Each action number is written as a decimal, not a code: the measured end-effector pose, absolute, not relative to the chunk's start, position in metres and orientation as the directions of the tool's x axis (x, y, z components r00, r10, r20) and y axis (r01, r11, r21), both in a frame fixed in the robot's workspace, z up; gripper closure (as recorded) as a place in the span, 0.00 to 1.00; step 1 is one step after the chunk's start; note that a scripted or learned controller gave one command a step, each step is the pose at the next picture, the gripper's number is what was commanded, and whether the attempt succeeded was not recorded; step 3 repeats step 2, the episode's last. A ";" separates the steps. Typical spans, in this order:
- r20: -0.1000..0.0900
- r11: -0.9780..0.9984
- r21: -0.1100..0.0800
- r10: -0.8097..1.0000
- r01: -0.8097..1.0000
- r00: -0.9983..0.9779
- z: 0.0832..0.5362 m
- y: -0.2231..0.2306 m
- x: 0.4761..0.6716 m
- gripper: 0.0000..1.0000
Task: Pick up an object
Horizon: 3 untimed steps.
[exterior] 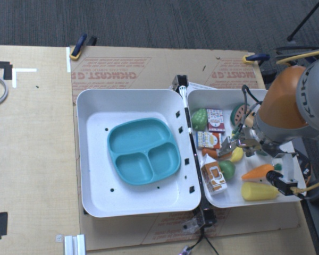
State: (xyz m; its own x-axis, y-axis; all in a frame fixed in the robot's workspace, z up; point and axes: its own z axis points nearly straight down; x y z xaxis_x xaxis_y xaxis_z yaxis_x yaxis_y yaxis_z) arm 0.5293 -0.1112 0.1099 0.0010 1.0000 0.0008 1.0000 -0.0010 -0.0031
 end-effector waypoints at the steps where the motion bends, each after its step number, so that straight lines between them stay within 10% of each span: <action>1: 0.001 -0.004 -0.004 1.000 1.000 0.004 0.119 -0.112 0.529 1.00; 2: 0.000 0.000 -0.002 1.000 1.000 0.000 0.223 -0.041 0.492 1.00; 3: 0.000 0.000 -0.002 1.000 1.000 0.000 0.223 -0.041 0.492 1.00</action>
